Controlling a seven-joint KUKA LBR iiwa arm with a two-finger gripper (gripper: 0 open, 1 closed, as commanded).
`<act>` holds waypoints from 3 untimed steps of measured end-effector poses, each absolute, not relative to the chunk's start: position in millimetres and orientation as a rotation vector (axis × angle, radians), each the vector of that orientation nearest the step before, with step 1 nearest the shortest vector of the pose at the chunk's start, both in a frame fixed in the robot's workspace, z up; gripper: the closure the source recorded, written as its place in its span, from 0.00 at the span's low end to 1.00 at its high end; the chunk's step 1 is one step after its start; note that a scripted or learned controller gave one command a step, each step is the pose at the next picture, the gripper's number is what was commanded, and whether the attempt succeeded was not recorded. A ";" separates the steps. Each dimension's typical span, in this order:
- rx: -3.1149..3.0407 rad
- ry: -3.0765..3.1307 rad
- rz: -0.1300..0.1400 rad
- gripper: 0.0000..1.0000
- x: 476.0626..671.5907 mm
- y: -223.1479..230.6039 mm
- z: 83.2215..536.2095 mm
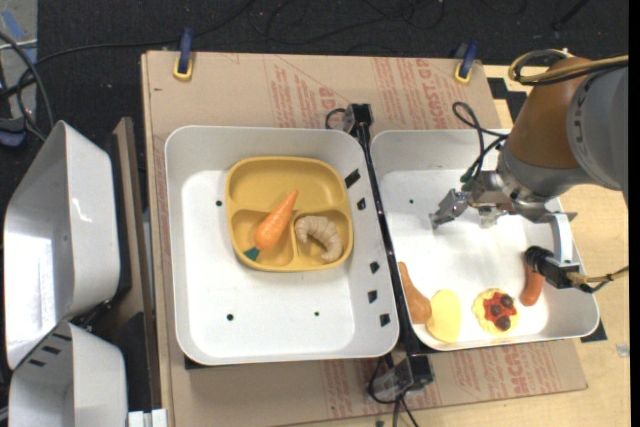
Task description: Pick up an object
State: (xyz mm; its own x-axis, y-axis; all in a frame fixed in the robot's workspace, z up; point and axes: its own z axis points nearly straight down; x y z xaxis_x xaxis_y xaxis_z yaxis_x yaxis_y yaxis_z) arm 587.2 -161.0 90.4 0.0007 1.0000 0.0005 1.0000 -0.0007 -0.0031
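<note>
My gripper (462, 213) hangs over the upper middle of the right bin (420, 155), above bare white floor, with no object touching it. Along that bin's front lie an orange drumstick-shaped piece (412, 291), a pale yellow piece (446, 313), a small yellow and red pizza-like piece (497, 309) and a brown sausage (533, 286). The left bin (200, 245) bears a yellow divided plate (245, 177) with a carrot (276, 220) and a beige shrimp-like piece (322, 236) on it.
The grey arm (560, 140) with its orange band reaches in over the right bin's far right corner. A black divider (372, 215) with clips runs between the bins. Cables lie on the dark floor behind the bench. White containers (55, 225) stand at the left.
</note>
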 end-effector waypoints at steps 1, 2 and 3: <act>-2.223 -2.221 0.001 1.00 588.0 -161.0 102.4; -2.222 -2.227 -0.004 1.00 585.7 -157.1 146.6; -2.223 -2.229 -0.005 1.00 589.8 -159.0 210.6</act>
